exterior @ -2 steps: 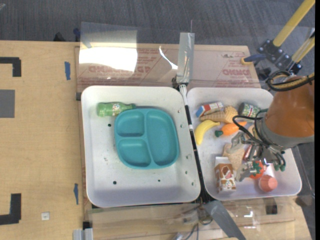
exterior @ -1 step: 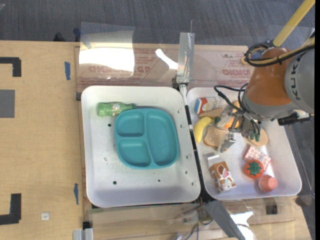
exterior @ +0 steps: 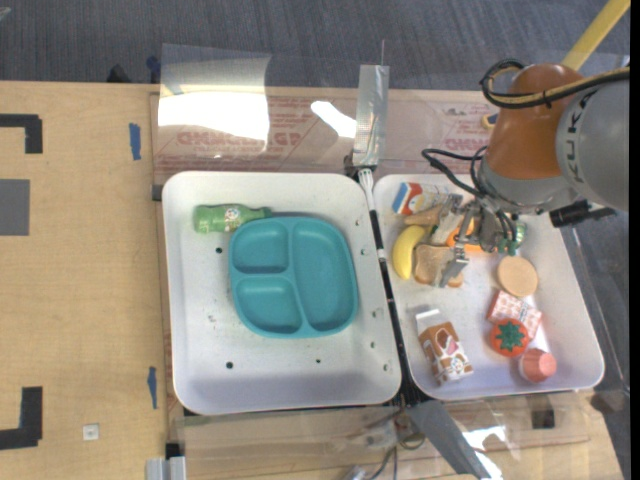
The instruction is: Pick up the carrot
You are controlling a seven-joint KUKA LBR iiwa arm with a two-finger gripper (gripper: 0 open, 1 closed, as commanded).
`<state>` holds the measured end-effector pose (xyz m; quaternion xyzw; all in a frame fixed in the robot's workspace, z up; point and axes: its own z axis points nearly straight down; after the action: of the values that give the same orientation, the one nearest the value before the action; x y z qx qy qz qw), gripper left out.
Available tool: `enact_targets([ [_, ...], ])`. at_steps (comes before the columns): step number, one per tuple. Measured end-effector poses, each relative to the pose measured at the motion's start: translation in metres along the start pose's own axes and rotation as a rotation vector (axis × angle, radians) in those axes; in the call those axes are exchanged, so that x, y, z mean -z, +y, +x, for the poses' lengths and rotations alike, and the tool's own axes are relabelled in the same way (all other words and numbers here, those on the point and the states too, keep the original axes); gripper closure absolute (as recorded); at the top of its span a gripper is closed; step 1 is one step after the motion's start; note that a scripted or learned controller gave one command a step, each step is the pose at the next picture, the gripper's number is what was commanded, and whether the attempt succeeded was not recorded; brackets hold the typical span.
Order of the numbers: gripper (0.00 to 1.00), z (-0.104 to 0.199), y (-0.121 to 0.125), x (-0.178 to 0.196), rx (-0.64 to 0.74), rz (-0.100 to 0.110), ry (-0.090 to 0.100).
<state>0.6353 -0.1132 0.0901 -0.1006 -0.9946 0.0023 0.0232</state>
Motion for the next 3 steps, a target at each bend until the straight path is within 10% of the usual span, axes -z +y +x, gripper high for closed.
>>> enact_targets([
  [1,1.0,-0.001,0.001,0.01,0.002,0.002,-0.008],
  [2,1.0,0.016,0.053,0.157,0.106,-0.01,-0.069],
  [3,1.0,0.023,-0.018,0.01,-0.246,-0.017,-0.054],
])
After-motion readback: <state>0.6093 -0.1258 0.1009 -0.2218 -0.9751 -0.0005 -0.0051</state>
